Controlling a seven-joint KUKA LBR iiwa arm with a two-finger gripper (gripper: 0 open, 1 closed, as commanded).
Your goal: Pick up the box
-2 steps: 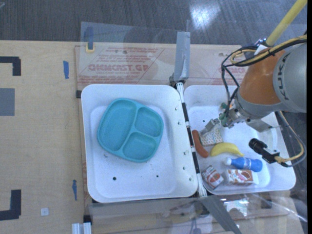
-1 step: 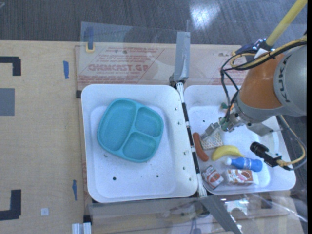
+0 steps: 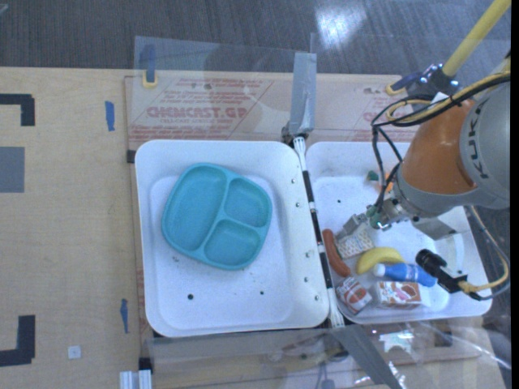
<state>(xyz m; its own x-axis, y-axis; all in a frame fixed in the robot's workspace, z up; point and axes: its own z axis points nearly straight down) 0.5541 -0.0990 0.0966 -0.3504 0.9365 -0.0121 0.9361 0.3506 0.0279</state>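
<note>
My gripper reaches down into the right bin, below the arm's orange band. Its tip is right over a small tan and white box that lies tilted in the middle of the bin; I cannot tell whether they touch. Two red and white cartons lie at the bin's front edge, apart from the gripper.
A yellow banana, a blue bottle and a reddish sausage crowd around the small box. The left bin holds a teal divided plate. Cables and a black cylinder hang by the arm at the right.
</note>
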